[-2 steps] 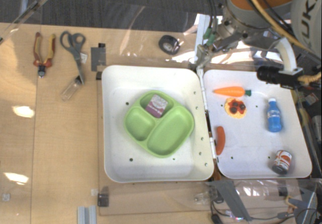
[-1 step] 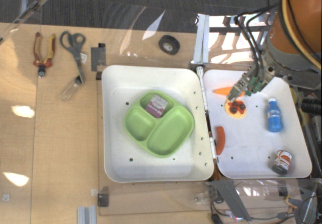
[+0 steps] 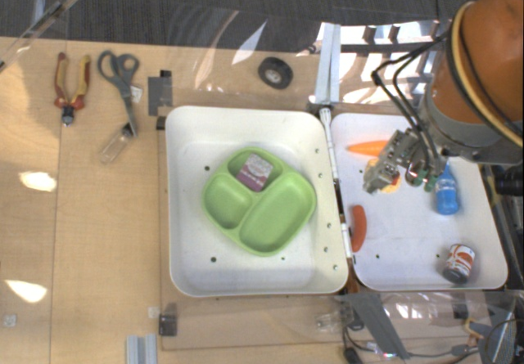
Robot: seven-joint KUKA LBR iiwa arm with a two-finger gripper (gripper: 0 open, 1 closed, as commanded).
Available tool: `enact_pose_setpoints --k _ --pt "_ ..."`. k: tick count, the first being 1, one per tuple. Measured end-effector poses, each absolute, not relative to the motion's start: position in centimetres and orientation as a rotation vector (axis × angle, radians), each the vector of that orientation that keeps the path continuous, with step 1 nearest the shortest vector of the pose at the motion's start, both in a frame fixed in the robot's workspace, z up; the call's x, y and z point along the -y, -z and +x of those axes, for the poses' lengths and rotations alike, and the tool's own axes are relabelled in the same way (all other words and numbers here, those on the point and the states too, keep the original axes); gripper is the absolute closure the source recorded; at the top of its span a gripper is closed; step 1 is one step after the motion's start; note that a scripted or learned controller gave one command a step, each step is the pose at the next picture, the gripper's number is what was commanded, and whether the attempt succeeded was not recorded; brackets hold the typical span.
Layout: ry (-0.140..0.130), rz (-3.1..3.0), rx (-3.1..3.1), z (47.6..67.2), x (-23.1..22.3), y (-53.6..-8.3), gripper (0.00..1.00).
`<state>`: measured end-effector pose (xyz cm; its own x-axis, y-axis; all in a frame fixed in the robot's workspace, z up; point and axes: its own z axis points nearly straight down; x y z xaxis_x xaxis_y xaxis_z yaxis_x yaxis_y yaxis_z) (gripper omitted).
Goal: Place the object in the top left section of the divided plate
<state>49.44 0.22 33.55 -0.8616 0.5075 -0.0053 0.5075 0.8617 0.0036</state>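
Observation:
A green divided plate [image 3: 282, 211] lies in the left white bin [image 3: 196, 256]. A small purple and grey packet [image 3: 256, 172] rests in the plate's upper small section. My gripper [image 3: 380, 177] hangs over the upper left part of the right bin [image 3: 409, 264], well away from the plate. It is just below an orange carrot [image 3: 366, 147]. A small orange piece [image 3: 392, 183] shows right beside the gripper's tip; I cannot tell whether it is held.
The right bin also holds a red sausage-shaped thing [image 3: 358, 226] at its left wall, a blue bottle [image 3: 446, 195] and a small can [image 3: 459, 262]. Pliers [image 3: 69, 86], scissors [image 3: 121, 84] and a tape roll [image 3: 275, 72] lie on the bench behind the bins.

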Motion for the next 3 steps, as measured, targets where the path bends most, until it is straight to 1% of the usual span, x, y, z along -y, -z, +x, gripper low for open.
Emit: enact_pose_setpoints --k 1,2,3 --pt "-0.004 -0.08 -3.132 53.8 -5.1 -26.4 1.0" --pt "-0.004 -0.133 -3.126 52.2 -9.6 -34.9 1.0" --pt "0.002 -0.479 -3.091 50.9 0.4 -37.6 1.0"
